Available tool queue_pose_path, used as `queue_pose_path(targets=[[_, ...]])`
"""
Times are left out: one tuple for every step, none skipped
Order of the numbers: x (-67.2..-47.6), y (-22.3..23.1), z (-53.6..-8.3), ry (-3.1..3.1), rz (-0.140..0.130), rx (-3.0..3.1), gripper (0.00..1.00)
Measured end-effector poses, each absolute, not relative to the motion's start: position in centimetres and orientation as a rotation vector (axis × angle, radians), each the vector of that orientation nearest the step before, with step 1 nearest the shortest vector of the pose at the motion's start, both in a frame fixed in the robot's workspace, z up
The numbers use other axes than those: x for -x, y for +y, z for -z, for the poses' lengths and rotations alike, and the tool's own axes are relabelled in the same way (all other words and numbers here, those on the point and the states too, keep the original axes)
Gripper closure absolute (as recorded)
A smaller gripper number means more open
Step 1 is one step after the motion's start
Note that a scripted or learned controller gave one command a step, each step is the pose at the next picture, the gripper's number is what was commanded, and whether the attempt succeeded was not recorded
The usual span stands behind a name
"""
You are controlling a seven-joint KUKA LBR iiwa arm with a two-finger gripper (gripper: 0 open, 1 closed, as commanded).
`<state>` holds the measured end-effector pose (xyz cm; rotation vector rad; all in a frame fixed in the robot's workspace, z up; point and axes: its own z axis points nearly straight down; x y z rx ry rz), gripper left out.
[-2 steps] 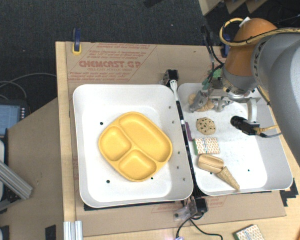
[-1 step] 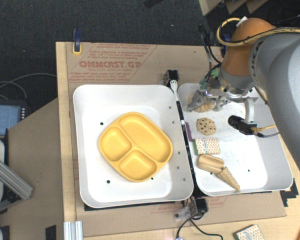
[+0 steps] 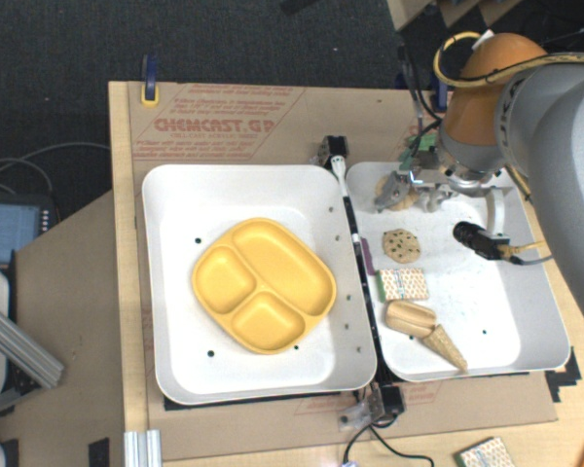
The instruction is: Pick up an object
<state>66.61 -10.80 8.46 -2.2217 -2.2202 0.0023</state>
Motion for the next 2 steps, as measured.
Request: queue_pose_path(targets=[[-66.66, -20.26, -8.52, -2.222, 0.002, 2.228, 0.0], [-66.74, -20.46, -8.56, -2.221, 0.006, 2.218, 0.0]])
